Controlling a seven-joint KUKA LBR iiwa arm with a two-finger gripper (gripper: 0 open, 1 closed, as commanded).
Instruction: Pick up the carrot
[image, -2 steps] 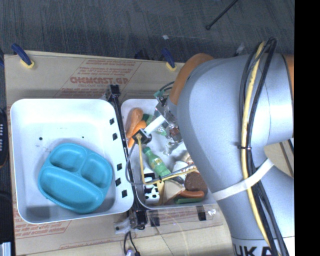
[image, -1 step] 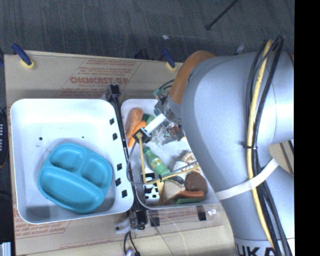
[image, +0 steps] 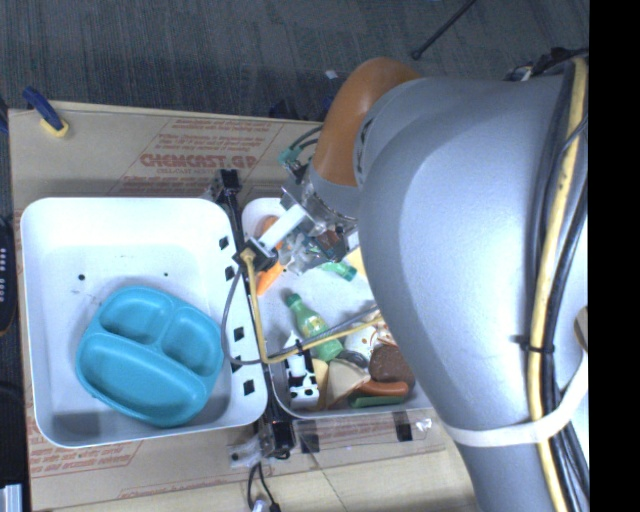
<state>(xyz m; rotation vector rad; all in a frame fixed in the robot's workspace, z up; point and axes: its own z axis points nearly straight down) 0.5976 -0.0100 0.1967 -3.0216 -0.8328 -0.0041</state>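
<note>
The carrot (image: 266, 277), a small orange piece, lies at the far left of the right bin (image: 262, 212), against the wall shared with the left bin. My gripper (image: 303, 248) hangs low over the back left of the right bin, just right of and above the carrot. The grey arm and its orange band hide most of that bin. I cannot see whether the carrot is between the jaws.
The left bin (image: 120, 225) holds a blue divided plate (image: 150, 350) at its front. In the right bin's front lie a green bottle (image: 305, 318), a black-and-white toy (image: 300, 375), a brown item (image: 388, 364) and other small objects. A teal piece (image: 340, 270) sits beside the gripper.
</note>
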